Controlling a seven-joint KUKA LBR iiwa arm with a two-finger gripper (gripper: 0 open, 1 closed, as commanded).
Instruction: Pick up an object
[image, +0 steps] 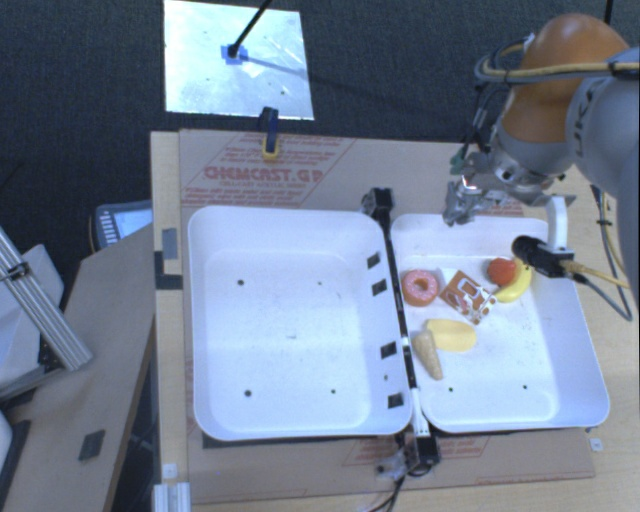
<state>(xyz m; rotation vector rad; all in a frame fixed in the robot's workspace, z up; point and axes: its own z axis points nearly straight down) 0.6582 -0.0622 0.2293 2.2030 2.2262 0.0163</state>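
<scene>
Counter (300, 160): a brown board that carries two white bins side by side.
Left bin (290, 320): it sits on the left half of the counter.
Right bin (560, 370): it sits on the right half of the counter and touches the left bin along the middle.
Pink ring (420, 287): a round donut shape, near the left wall of the right bin, toward the far edge.
Orange and white box (469, 296): a small tilted box just beside the pink ring, on its right.
Red ball (502, 270): a small round thing near the far edge of the right bin, touching the banana.
Banana (517, 286): yellow and curved, just right of the red ball.
Yellow lump (451, 335): a soft yellow shape in the middle of the right bin, below the box.
Tan cone (428, 355): a pale pointed thing, just beside the yellow lump, close to the left wall.
Arm (560, 80): grey with an orange band, over the far right corner of the counter.
Tool (462, 210): it hangs above the far edge of the right bin, apart from all the toys. I cannot tell if it is apart or together.
</scene>
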